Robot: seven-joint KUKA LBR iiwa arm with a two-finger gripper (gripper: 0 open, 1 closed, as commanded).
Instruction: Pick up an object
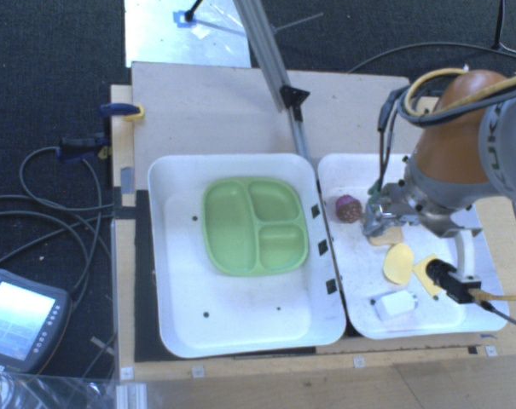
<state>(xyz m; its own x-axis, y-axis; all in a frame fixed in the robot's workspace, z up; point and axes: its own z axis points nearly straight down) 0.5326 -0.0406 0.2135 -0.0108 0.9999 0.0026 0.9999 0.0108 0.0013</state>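
Two bins, arm over the right one

End effector (379,221) low in right bin (360,313), just right of dark red round object (349,208); finger opening can't be told. Yellow slice (398,263) and white block (396,303) below it. Green divided tray (254,226) in left bin (181,313).

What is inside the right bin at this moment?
The right bin holds a dark red ball, a yellow chip-shaped piece, a small white block and a tan piece partly under the hand. The arm covers the bin's far right side.
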